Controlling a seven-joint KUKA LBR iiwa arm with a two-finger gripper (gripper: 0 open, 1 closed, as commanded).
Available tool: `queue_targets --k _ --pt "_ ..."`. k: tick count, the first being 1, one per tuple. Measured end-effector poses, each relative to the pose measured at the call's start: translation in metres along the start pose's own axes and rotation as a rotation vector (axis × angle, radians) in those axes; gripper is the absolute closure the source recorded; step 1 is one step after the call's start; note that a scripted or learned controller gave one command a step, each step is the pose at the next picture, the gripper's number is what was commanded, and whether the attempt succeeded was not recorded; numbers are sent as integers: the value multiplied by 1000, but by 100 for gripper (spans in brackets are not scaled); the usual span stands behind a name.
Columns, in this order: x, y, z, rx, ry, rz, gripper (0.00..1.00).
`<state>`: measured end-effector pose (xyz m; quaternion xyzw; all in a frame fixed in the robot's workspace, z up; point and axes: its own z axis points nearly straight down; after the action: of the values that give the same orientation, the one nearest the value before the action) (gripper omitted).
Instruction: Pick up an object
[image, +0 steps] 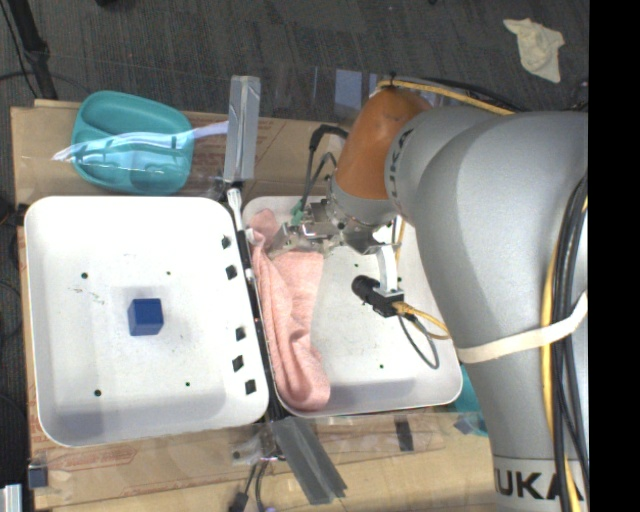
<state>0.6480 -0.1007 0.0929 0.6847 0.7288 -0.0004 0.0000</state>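
Observation:
A pink cloth (290, 315) lies bunched along the left side of the right bin (400, 385), running from its far corner to its near wall. A small blue cube (146, 316) sits on the floor of the left bin (60, 300). My gripper (300, 226) is down at the far left corner of the right bin, right above the top end of the pink cloth, under the orange-banded wrist (375, 150). The arm's grey body covers the right part of that bin.
A teal scoop-like container (130, 145) in clear plastic lies on the bench behind the left bin. A grey metal divider (240, 140) runs between the bins. A crumpled pale rag (535, 45) lies on the floor at the far right. A black cable (400, 305) hangs over the right bin.

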Motion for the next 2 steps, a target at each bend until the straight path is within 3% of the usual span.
queue_targets --k 1,2 --pt "-82 4 -10 -2 0 -35 0" --pt "-26 7 -13 3 2 -135 0"
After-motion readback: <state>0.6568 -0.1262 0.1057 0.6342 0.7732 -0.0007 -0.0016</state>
